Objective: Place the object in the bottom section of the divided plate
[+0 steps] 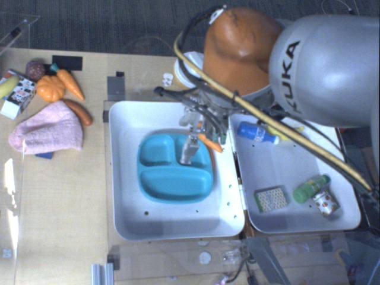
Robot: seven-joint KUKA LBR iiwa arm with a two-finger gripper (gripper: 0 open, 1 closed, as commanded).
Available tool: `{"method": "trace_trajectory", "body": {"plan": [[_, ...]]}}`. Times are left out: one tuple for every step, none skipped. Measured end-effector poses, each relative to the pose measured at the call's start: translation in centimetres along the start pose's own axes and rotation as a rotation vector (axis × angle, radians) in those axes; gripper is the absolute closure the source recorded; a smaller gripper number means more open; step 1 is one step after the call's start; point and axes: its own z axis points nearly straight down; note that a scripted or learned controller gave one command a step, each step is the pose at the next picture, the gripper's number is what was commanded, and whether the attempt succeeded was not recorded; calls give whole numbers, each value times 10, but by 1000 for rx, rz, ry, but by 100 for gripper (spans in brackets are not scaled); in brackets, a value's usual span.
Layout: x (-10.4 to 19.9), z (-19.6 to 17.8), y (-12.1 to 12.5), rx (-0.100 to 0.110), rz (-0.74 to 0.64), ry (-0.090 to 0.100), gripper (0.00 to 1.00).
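A: Carrot point(211, 142) sits in gripper point(199, 140), clamped between fingers, over plate point(172, 186) top-right section.
B: Risk: releasing here lands it in the wrong section, not the bottom one.

Two white bins: the left bin point(122, 177) holds one blue divided plate point(175, 171) with three sections and one small orange object point(211, 142) at the plate's upper right edge. The right bin point(297, 215) holds four things: one blue bottle point(257, 132), one green bottle point(310, 188), one patterned can point(325, 203), one speckled sponge point(272, 199). At the upper left of the frame (on the bench) lie one pink cloth point(47, 129), one toy pumpkin point(50, 88) and one carrot point(72, 83).
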Motion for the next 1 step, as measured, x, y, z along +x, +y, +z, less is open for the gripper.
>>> {"method": "trace_trajectory", "body": {"plan": [[0, 0, 0, 0, 0, 0, 0]]}}
